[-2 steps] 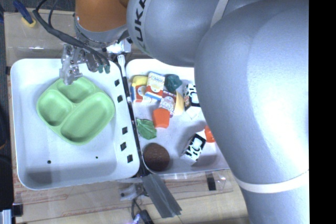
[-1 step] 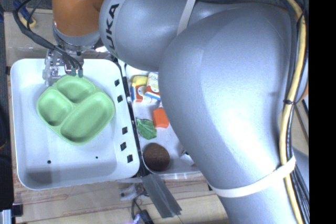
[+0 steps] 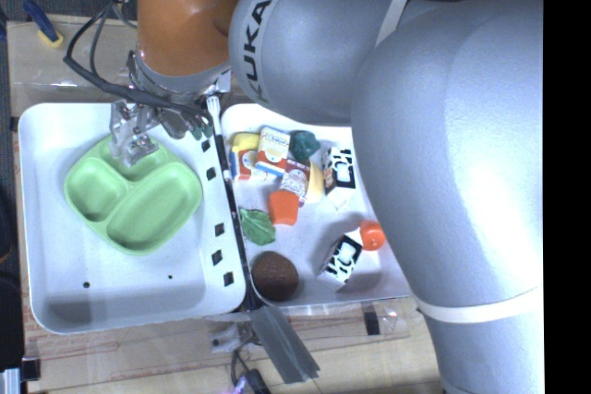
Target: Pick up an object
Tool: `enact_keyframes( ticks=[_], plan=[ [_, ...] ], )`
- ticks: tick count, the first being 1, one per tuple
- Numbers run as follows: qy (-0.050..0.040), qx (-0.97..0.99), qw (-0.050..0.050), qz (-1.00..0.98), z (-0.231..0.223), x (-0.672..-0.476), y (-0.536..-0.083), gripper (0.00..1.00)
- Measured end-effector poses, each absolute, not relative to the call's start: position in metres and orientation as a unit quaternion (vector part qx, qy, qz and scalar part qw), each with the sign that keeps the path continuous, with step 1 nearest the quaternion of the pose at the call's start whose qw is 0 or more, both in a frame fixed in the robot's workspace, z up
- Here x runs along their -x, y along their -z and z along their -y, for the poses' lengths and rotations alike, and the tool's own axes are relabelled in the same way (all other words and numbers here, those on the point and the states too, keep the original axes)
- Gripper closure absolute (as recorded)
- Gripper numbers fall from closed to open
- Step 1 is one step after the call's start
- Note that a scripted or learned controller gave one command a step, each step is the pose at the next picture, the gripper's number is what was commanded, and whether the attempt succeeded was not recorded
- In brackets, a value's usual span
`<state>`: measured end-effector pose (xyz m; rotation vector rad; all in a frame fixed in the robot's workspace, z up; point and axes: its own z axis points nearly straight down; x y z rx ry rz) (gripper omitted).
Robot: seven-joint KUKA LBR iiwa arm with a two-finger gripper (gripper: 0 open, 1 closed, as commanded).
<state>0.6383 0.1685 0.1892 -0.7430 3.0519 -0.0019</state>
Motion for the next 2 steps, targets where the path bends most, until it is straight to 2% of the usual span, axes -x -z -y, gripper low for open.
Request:
enact_keyframes(
  ticks=[1,2],
  plan=[
    [-0.0006,0.05,0.002,-0.999,-0.221,-0.607,-0.221,1.0],
    [0.0001,0.346,0.002,-0.938,-0.184,-0.64,-0.187,1.0]
  ],
)
